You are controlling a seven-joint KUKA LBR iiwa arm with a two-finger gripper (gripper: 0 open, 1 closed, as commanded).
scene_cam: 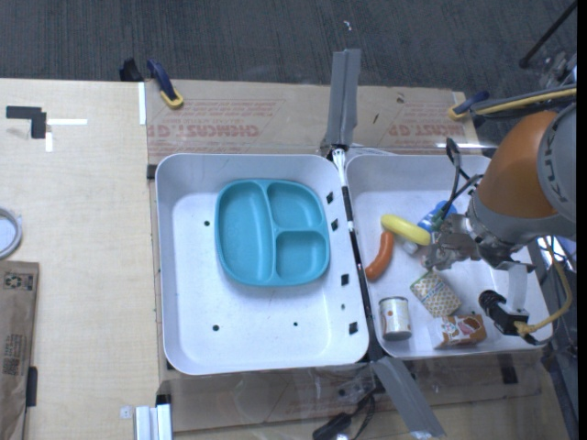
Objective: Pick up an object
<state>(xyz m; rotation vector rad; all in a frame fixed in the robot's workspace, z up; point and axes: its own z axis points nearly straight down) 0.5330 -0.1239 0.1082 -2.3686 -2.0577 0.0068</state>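
My gripper [442, 251] is low in the right bin [404, 177], under the orange-banded wrist. It sits just right of a yellow banana [404, 228] and just above a checkered packet [435, 293]. A small blue object [432, 219] lies at the banana's right end, partly behind the gripper. An orange sausage-shaped piece [379, 256] lies left of the gripper. A silver can [394, 317] rests on its side near the bin's front. A brown item [461, 331] sits at the front right.
The left bin [183, 319] holds a teal divided plate [272, 232]. A grey divider [344, 90] stands between the bins. Cables and the arm's body crowd the right bin's right side. Clamps sit at the back edge of the cardboard.
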